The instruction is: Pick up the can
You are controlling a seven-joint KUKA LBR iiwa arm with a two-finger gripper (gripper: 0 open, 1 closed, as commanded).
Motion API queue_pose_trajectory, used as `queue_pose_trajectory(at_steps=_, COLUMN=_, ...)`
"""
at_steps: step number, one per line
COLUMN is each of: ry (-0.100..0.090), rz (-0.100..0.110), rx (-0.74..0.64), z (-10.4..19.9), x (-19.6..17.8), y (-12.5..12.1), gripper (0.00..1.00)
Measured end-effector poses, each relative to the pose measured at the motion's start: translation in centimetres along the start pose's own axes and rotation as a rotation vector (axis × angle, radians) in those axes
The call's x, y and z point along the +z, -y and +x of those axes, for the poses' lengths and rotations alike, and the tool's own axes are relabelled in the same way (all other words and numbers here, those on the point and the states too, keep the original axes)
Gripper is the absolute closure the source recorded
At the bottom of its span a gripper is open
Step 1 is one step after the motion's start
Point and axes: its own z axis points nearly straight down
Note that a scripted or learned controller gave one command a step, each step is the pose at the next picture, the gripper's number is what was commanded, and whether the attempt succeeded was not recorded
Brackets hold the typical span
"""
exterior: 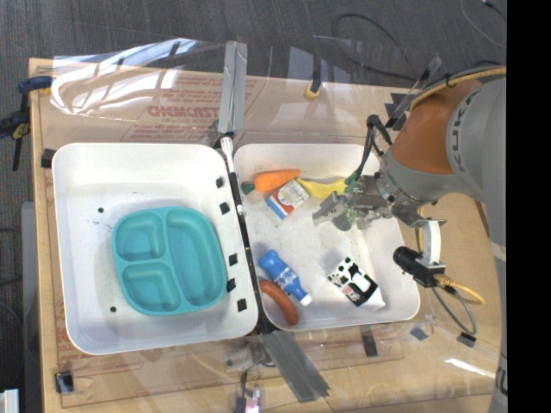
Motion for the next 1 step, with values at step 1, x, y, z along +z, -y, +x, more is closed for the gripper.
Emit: queue_pose_trajectory(at_steps=1, ry=0.004, rz=-0.012, rx=0.102, z=4.33, x=7.04, y=6.63, gripper=0.00)
